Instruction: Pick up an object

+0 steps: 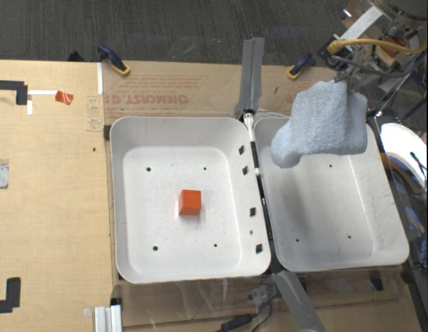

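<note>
orange block (190, 203) in left bin (131, 185) | grey cloth (323, 124) hangs under tool

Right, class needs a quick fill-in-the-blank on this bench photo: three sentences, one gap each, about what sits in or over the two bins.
1. The small cube in the left bin is ____ in colour.
2. The grey cloth hangs over the far end of the ____ bin.
3. The number of white bins on the bench is ____.

Missing words: orange-red; right; two
</note>
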`<action>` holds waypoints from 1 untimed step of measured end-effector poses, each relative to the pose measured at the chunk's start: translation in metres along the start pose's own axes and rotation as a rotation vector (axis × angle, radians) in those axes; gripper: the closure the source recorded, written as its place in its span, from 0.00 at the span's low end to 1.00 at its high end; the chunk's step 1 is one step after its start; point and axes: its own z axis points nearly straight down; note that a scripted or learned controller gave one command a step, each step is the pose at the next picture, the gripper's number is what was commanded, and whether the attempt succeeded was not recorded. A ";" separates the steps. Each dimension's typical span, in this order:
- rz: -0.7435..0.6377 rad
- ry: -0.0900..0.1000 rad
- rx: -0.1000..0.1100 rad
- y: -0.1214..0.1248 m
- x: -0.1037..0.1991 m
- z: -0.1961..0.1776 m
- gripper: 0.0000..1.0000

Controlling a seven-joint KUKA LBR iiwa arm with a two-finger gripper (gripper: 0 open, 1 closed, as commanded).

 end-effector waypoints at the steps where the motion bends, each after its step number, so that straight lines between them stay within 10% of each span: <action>1: 0.216 -0.001 0.002 0.005 -0.063 0.001 1.00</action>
